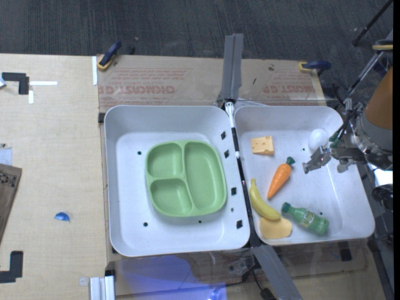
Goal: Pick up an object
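The right bin (350,230) holds a yellow cheese wedge (262,145), an orange carrot (279,178), a yellow banana (262,203), a green bottle (306,219) lying on its side, a flat pale yellow piece (277,229) and a white ball (317,137). My gripper (325,165) hangs over the right part of this bin, right of the carrot and just below the white ball. It is open, with nothing between its fingers. The grey arm with its orange band (380,102) comes in from the right edge.
The left bin (122,167) holds a green three-compartment plate (186,179). A raised divider (232,161) separates the two bins. Cardboard (162,80) lies behind them, with blue clamps (111,53) at its corners.
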`<state>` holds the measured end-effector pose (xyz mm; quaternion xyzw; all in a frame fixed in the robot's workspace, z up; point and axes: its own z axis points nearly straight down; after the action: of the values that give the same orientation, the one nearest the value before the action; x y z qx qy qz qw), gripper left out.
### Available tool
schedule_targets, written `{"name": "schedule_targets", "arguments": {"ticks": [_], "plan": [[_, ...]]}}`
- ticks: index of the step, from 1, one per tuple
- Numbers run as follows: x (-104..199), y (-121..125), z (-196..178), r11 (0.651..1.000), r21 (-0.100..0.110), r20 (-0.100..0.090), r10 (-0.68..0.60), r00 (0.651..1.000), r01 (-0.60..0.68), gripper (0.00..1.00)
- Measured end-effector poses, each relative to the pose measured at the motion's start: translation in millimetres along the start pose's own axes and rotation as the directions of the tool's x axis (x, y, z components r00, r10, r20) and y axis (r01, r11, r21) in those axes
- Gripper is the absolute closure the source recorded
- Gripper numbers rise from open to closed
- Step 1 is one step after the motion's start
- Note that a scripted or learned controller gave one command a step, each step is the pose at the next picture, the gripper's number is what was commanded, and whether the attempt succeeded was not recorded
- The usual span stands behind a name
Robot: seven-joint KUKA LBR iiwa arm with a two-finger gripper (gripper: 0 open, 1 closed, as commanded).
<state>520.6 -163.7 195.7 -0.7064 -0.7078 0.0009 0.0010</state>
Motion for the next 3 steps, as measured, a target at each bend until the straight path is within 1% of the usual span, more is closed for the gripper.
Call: {"name": "schedule_targets", "arguments": {"ticks": [1,2,3], "plan": [[44,8,83,0.988,0.001,-0.001,-0.153,0.988,0.153,0.00],[55,33,104,1.000,-0.001,0.000,-0.027,1.000,0.027,0.00],[53,33,96,1.000,0.000,0.000,-0.023,1.000,0.023,1.00]]}}
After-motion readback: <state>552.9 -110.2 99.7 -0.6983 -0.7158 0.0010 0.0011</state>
